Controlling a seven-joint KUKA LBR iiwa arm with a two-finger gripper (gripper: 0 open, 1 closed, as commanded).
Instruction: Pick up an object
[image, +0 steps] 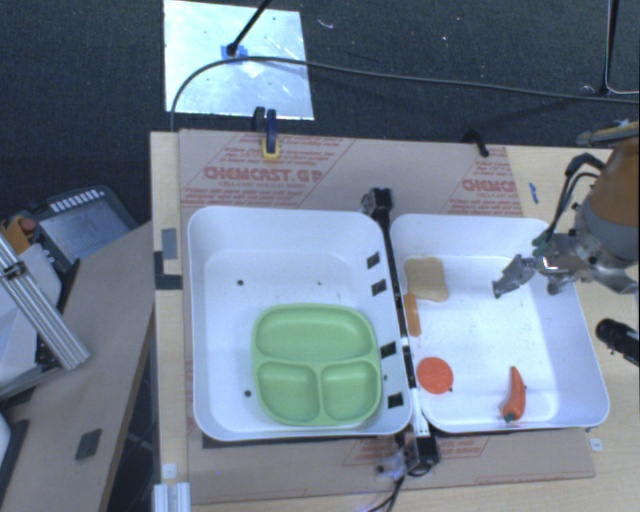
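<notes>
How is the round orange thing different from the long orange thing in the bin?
The round orange disc is flat and circular, while the carrot-like piece is long, thin and tapered. The disc lies near the divider between the two bins; the carrot-like piece lies farther right, near the front rim. The carrot-like piece looks redder with a darker tip; the disc is one even orange. Both lie untouched in the right bin.

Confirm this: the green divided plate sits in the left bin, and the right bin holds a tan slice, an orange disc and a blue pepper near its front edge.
One detail is off. In the camera view, the pepper near the right bin's front edge is orange-red, not blue. The green divided plate does sit in the left bin, and the tan slice and orange disc are there.
</notes>
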